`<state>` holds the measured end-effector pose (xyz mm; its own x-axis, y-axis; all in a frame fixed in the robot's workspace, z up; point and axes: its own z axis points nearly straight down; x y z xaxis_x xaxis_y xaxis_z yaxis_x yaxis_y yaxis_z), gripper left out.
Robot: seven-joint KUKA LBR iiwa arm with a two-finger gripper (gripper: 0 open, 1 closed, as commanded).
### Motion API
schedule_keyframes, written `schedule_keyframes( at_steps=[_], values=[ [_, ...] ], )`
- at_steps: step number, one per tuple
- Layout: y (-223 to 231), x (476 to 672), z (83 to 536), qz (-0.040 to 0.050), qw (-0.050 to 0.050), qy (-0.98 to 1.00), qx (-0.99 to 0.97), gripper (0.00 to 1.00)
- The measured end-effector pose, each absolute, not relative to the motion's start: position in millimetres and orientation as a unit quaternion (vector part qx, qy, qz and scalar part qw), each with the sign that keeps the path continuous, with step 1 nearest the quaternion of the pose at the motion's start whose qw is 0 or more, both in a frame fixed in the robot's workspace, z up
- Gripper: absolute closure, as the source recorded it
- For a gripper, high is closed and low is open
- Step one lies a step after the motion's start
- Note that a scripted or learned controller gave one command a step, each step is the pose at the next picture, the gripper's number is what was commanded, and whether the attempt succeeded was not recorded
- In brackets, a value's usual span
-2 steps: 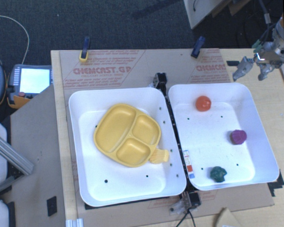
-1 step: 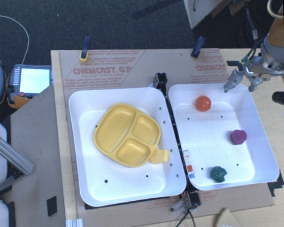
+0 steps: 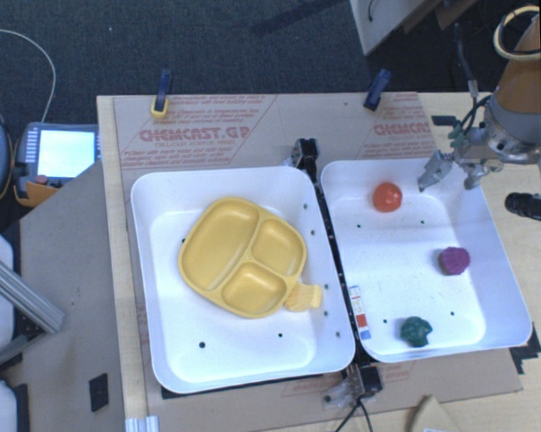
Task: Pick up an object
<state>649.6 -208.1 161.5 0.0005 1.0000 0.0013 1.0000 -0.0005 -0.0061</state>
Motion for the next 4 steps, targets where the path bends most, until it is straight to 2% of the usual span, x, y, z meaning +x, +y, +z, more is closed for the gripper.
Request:
schedule_keyframes(
  at_steps=[1,2,4],
  values=[
    [-216,654.2,106,0.0019,0.003,-0.707,-0.707,0.00],
    [-216,656.7,122,-0.0001,-0.002,-0.708,-0.707,1.00],
    [-205,659.9,248,-0.0020,-0.004,-0.708,-0.706,1.00]
  ],
)
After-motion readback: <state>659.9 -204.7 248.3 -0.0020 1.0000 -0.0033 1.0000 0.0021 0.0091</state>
